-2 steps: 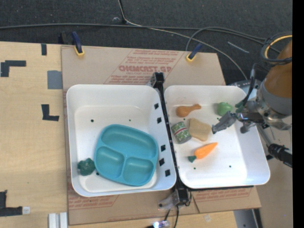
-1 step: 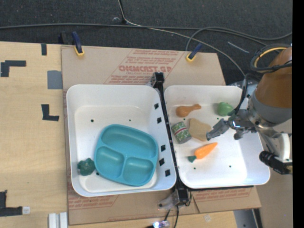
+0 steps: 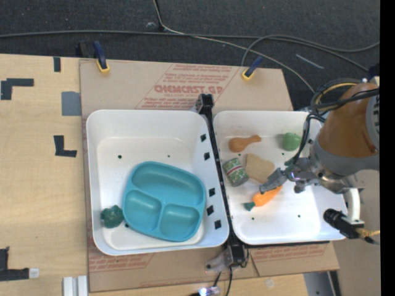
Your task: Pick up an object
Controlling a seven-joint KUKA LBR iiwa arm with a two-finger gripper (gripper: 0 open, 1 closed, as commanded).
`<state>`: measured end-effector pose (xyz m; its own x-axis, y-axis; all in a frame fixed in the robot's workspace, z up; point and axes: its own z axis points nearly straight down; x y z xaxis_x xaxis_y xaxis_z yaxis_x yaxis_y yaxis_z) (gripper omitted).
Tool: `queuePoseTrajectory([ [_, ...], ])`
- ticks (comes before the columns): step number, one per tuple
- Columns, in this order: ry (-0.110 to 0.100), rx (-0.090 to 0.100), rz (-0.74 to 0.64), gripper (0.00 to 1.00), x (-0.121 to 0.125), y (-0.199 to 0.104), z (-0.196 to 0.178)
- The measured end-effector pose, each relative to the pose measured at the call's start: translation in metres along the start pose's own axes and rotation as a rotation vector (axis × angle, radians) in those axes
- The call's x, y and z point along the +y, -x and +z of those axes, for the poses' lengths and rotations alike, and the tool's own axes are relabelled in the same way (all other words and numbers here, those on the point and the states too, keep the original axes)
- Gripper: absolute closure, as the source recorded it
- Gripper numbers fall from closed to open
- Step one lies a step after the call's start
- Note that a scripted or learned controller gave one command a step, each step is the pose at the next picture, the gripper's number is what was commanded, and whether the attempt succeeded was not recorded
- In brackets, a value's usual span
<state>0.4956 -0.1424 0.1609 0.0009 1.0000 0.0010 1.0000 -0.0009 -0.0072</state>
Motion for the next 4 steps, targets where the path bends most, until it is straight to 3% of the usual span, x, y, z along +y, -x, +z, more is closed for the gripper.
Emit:
queuePoseTrajectory([
  [1,0.001,0.0,-0.002,0.0,0.001,-0.006,0.045],
  [2,0.004,0.001,-0.003,1.0,0.002,-0.007,0.033],
  [4,0.013,-0.003,-0.003,1.0,0.006,-0.001,-0.088],
])
